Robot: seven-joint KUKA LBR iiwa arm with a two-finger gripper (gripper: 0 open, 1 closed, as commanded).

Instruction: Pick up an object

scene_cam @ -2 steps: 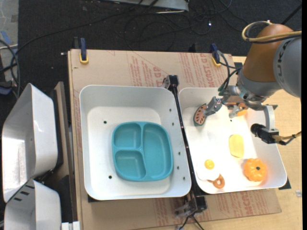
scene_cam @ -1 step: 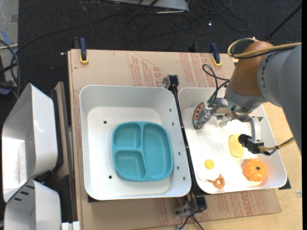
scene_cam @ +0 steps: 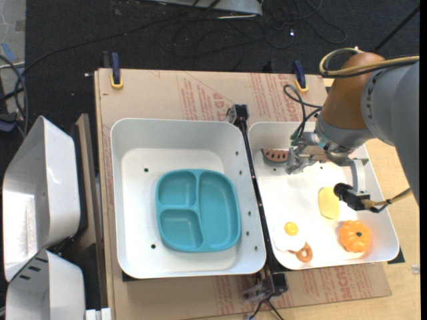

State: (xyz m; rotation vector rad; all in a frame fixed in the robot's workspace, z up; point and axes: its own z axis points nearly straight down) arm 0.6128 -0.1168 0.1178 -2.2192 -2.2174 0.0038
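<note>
Arm comes in from the right and the tool (scene_cam: 298, 157) hangs low over the back of the right bin (scene_cam: 383, 245), just beside a reddish-brown ribbed thing (scene_cam: 274, 155) near the back left corner. Probably that's the target, since the tool is closest to it, but nothing sits between the fingers as far as I can see. Can't tell if the fingers are apart or together tbh, too small and dark from this angle.

Other stuff in that bin: a pale yellow piece (scene_cam: 328, 204) mid-bin, a small orange pumpkin (scene_cam: 353, 237) at the front right, a fried egg (scene_cam: 290, 233) and a little brown ring (scene_cam: 305, 253) touching it at the front. All loose and spread out, so easy pickings imo.

Left bin (scene_cam: 127, 179) holds a teal divided plate (scene_cam: 198, 211), flat, well apart from the action. Both bins sit side by side on the bench (scene_cam: 173, 92).
</note>
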